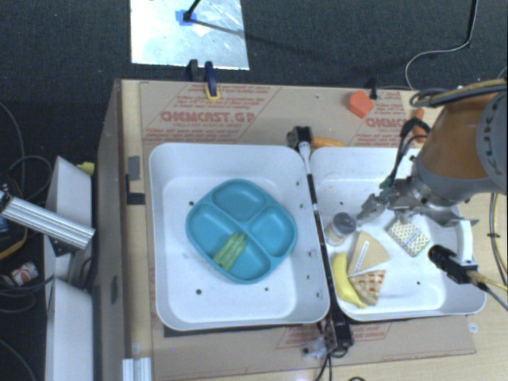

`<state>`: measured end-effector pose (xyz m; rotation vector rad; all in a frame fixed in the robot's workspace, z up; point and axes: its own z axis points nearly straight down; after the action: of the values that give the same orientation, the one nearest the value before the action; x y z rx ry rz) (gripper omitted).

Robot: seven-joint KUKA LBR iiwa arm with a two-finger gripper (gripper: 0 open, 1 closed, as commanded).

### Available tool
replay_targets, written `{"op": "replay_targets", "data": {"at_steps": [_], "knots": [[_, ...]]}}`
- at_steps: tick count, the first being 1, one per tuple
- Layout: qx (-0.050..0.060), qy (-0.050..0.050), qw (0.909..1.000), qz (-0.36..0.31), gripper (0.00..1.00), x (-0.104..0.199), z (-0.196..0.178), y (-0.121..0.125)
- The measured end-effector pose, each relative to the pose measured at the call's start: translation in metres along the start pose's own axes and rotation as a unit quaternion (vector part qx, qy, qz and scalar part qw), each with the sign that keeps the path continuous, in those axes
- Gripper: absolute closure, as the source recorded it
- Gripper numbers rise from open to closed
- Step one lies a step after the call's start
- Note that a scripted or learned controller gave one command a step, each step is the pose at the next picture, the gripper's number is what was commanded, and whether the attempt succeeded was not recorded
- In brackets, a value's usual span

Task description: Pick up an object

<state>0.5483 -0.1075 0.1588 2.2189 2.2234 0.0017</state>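
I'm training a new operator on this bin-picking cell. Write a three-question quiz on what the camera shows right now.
1. True or false: the green item lies in a compartment of the blue divided plate.
2. Which bin holds the banana? A) the left bin B) the right bin C) neither
3. Fill in: the small jar stands just left of the ___.

Key: 1 true. 2 B, the banana lies by the sandwich wedges, near the divider. 3 gripper, which hangs over the right bin next to the patterned packet.
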Motion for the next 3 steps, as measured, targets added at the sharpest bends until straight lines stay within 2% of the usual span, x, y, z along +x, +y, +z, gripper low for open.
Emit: {"op": "replay_targets", "data": {"at_steps": [1, 3], "knots": [[-0.011, -0.002, 0.9999, 0.001, 0.00, 0.0120, 0.0323, 0.0039], [-0.018, -0.002, 0.9998, 0.001, 0.00, 0.0136, 0.0360, -0.0014]]}}
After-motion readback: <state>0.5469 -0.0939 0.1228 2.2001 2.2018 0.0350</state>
